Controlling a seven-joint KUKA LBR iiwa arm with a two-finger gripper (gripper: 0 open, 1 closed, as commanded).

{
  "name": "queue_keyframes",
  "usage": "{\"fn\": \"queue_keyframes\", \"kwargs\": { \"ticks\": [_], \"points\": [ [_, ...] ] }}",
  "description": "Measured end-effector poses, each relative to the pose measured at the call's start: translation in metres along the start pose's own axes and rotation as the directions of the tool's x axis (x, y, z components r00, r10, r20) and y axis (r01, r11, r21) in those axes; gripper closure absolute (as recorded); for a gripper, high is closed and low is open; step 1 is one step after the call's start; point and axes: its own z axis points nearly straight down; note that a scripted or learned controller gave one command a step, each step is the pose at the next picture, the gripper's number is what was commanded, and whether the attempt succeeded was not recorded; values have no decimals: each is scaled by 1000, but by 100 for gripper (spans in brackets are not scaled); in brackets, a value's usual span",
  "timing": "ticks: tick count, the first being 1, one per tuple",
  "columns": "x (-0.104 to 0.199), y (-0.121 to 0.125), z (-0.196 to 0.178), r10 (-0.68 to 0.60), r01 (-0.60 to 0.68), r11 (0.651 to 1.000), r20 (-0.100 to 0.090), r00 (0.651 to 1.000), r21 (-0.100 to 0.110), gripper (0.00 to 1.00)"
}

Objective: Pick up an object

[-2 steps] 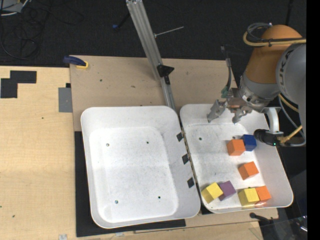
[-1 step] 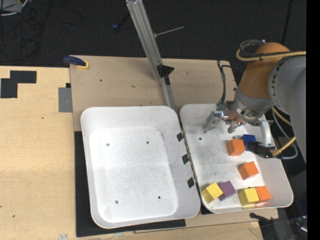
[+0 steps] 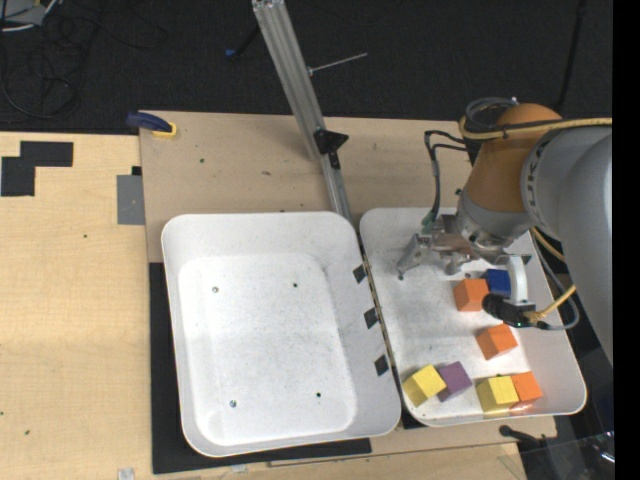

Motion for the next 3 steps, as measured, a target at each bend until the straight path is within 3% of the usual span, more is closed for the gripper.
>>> {"fn": "queue_keyframes", "kwargs": {
  "ticks": [1,3],
  "points": [
    [-1,0,-11,4,-4,1000,0,1000,0,100],
    [6,4,-102,-2,2,1000,1,1000,-5,100]
  ]
}}
